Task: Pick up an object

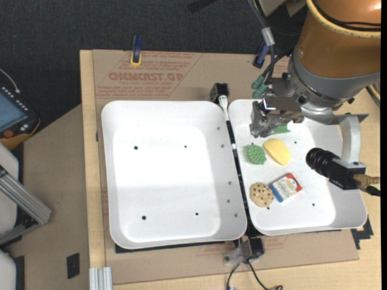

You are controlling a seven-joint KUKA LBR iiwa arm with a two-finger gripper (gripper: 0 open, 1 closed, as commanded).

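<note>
My gripper (262,128) hangs low over the far left part of the right bin (347,213). Just in front of it lie a small green textured piece (257,154) and a yellow rounded object (277,151), side by side. A green item (282,125) peeks out right beside the gripper, partly hidden by it. Nearer the front of the same bin sit a round speckled cookie (260,194) and a small blue, red and white packet (285,187). I see nothing lifted off the bin floor.
The left bin (121,119) shares a dark divider with the right bin. The arm's grey body and orange band (338,29) loom over the far right. A black cylindrical part (329,165) juts over the right bin's right side. Both bins rest on cardboard.
</note>
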